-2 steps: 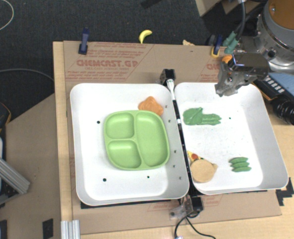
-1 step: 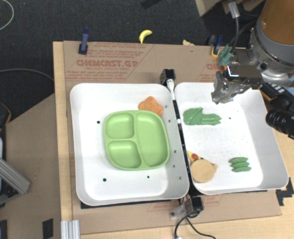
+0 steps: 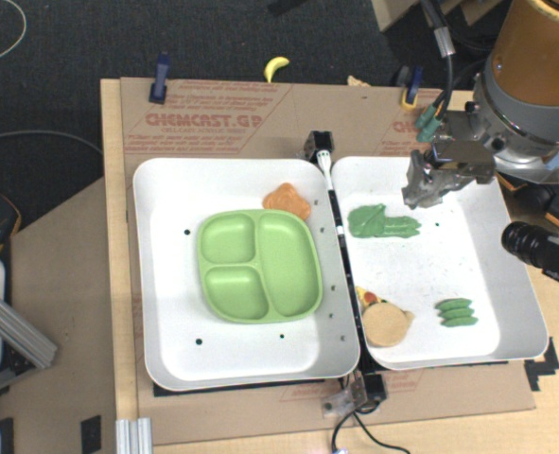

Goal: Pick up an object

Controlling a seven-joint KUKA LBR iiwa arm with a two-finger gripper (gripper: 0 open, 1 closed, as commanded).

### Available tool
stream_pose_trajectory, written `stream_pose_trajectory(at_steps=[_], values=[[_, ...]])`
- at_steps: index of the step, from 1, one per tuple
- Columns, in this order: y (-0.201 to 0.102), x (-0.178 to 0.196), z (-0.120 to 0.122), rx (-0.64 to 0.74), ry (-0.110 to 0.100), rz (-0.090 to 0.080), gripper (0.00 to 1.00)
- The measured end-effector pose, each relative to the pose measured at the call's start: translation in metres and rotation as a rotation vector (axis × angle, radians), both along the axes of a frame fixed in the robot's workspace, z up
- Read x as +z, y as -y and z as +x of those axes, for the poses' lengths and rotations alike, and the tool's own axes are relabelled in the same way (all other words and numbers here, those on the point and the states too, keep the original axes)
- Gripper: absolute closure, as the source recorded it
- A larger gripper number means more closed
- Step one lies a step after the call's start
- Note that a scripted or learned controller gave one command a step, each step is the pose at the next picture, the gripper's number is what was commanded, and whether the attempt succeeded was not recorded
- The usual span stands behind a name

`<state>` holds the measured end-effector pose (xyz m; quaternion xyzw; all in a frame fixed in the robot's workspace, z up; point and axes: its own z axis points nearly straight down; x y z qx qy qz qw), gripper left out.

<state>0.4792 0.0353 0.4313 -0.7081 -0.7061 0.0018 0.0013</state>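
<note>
My gripper point(image 3: 424, 194) hangs over the back of the right bin point(image 3: 506, 301), just right of and slightly behind a flat green leafy piece point(image 3: 382, 223). Nothing shows between the fingers. A small green pea-pod piece point(image 3: 457, 313) lies toward the right bin's front right. A tan round cookie-like piece point(image 3: 387, 325) with a bit of yellow and red beside it sits at that bin's front left corner. In the left bin point(image 3: 165, 253) a green divided plate point(image 3: 259, 264) lies in the middle, with an orange piece point(image 3: 287, 200) behind it.
A black clamp point(image 3: 318, 146) sits where the two bins meet at the back. A blue clip point(image 3: 159, 78) and a yellow banana-shaped toy point(image 3: 275, 67) lie at the bench's far edge. A black cylinder point(image 3: 534, 246) juts in at the right.
</note>
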Motion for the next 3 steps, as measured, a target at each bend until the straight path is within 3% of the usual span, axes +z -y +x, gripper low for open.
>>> stream_pose_trajectory(at_steps=[1,2,3], values=[[0.024,-0.034,0.000,-0.001,-0.001,0.000,1.00],[0.013,-0.058,0.000,0.003,0.000,0.001,1.00],[-0.064,-0.006,0.000,0.011,0.012,0.004,1.00]])
